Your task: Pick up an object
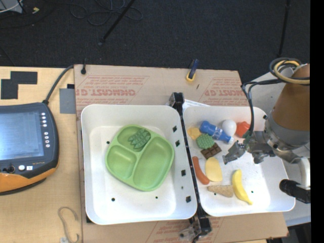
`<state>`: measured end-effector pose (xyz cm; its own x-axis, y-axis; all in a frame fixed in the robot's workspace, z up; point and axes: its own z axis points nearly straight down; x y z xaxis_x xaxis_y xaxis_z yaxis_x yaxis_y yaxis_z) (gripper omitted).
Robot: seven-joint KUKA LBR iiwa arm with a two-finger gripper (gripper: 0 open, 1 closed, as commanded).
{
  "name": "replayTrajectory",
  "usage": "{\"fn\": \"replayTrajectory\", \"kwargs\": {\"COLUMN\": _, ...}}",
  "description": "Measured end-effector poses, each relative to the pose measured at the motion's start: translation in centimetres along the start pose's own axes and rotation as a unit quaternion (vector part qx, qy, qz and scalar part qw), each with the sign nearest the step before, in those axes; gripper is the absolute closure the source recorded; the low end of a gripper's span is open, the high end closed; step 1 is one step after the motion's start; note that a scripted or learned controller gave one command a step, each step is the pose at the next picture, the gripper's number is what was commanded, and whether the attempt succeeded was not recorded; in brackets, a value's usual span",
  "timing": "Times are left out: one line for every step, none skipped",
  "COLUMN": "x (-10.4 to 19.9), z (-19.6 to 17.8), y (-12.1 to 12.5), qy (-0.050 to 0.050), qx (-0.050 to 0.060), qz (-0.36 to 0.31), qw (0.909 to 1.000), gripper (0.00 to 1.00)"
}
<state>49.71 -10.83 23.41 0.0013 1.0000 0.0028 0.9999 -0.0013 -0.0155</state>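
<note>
Left bin [96, 196]: held a green divided plate [140, 157].
Right bin [273, 199]: toy foods lay clustered at its left side.
Gripper [234, 153]: hovered over the right bin, fingers spread, nothing between them.
Banana [241, 187]: lay just below the gripper.

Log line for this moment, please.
gripper: low in right bin | holding: nothing seen | nearest: banana, chocolate | plate: left bin

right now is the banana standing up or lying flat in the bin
Lying flat. The banana rests on its side on the floor of the right bin, just right of the beige piece.
</note>
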Motion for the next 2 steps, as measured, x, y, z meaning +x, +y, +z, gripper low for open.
{"fn": "replayTrajectory", "kwargs": {"x": 0.0, "z": -0.6, "y": 0.2, "qy": -0.001, "qx": -0.006, "qz": -0.001, "qw": 1.0000, "gripper": 0.00}}
{"fn": "replayTrajectory", "kwargs": {"x": -0.6, "z": 5.6, "y": 0.1, "qy": 0.000, "qx": -0.003, "qz": -0.001, "qw": 1.0000, "gripper": 0.00}}
